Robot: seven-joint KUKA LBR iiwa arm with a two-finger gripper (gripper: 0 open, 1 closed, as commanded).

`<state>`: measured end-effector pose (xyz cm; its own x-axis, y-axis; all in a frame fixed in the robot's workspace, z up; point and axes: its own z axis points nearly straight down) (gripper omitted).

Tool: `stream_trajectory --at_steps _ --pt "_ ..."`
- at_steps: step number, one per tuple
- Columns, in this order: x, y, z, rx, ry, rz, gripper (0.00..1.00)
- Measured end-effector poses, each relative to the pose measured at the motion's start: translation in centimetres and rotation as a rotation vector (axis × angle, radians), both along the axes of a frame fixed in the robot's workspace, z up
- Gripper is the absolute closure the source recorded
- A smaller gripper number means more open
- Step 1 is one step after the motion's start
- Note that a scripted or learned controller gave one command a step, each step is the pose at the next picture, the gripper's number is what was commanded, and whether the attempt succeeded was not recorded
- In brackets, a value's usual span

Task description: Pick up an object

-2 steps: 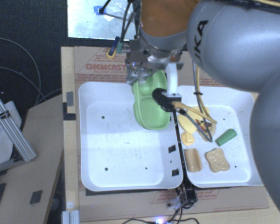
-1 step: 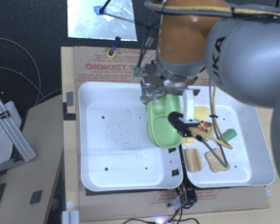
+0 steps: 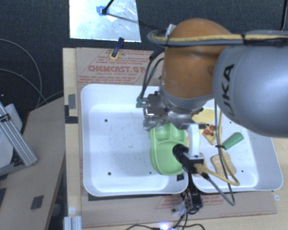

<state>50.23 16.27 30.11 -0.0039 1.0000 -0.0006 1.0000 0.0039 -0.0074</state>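
Single fixed camera, high above the desk [image 3: 48, 128], looking down at a slant on both white bins [image 3: 110, 143]. Mid-range framing: bins centre, dark floor toward 12 o'clock. Arm [image 3: 240, 80] enters from 3 o'clock, close to the lens, blocking much of the right-hand bin [image 3: 259, 171].

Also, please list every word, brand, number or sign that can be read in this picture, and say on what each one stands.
"CHEMCAST" then letters like "G P", red print, partly hidden by the arm: on the brown board behind the bins.
"UKA", black letters, the start cut off from view: on the grey arm housing.
Red print on the board's front edge: too blurred to read.
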Motion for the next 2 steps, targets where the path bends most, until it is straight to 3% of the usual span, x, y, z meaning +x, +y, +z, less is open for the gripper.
stream_trajectory --at_steps 1,2 --pt "4.4 7.7 9.5 0.007 -0.018 0.006 1.0" --pt "-0.6 7.1 4.8 -0.001 0.0 0.001 1.0"
